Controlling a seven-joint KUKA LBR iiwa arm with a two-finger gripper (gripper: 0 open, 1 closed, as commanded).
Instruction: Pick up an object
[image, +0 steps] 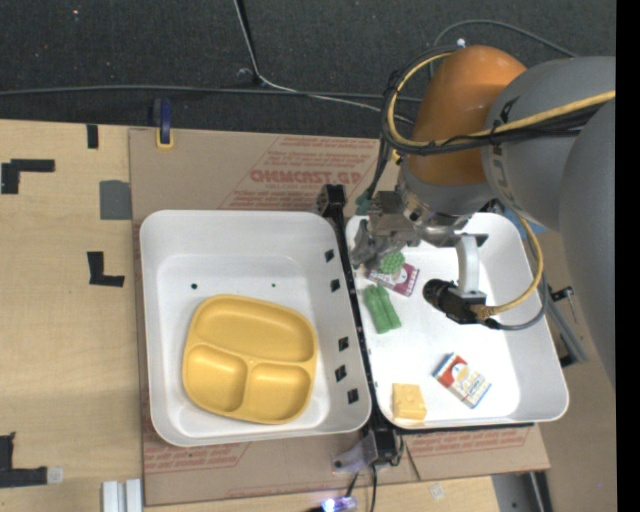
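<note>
My gripper (378, 250) hangs low over the far left part of the right bin (540, 400), under the orange wrist band. Right below its tip lie a small purple-and-green packet (401, 276) and a green oblong object (382, 309). A yellow block (408, 401) rests near the bin's front edge, with a small red, white and blue box (462, 380) to its right. Nothing shows between the gripper's tip parts. The arm hides the back of the right bin.
The left bin (160, 250) holds a yellow divided tray (250, 358). A black divider with clips (345, 300) runs between the two bins. A black cable and white fitting (466, 290) hang from the arm over the right bin's middle.
</note>
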